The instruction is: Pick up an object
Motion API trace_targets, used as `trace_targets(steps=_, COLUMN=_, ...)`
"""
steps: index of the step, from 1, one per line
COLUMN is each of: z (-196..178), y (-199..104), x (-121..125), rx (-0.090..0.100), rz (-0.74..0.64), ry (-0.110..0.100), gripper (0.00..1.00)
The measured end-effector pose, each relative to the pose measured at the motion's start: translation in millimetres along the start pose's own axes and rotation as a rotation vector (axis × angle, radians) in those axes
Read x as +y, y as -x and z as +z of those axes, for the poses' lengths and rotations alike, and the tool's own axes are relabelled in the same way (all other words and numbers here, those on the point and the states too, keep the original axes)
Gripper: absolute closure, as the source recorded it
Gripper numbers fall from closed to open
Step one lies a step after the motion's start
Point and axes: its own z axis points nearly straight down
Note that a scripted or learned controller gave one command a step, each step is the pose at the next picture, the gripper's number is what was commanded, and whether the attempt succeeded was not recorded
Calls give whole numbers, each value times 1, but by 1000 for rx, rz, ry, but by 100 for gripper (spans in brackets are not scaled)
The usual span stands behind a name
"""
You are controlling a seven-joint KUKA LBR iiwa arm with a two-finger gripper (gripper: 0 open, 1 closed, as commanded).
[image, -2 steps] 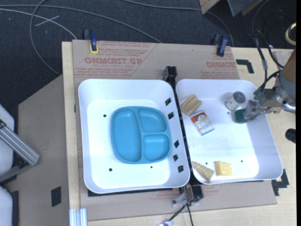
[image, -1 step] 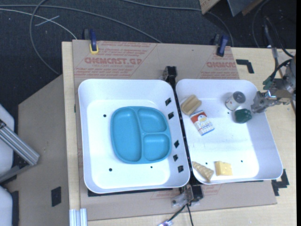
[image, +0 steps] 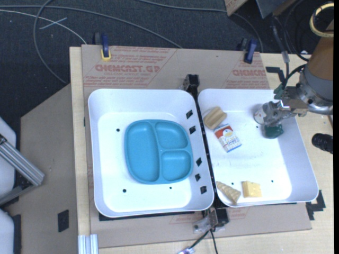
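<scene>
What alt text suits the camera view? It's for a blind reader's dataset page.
A gripper hangs over the right bin, which holds a bread roll, carton, cheese and wedge. The left bin holds a blue tray.

Bench fittings and clutter around the bins

Two blue clamps (image: 106,46) (image: 250,51) pin the brown board (image: 159,65) at the top; grey cables (image: 58,15) loop upper left.

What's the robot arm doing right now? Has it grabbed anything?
Hand low over right bin, upper right corner. Nothing seen held. Bread roll, small carton, cheese wedge lie untouched. Path clear.
</scene>
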Motion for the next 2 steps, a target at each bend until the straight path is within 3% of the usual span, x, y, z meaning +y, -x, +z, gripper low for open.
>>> trace_targets(steps=2, z=18, y=-102, x=-3, rx=-1, rz=0, ry=-3, gripper=100)
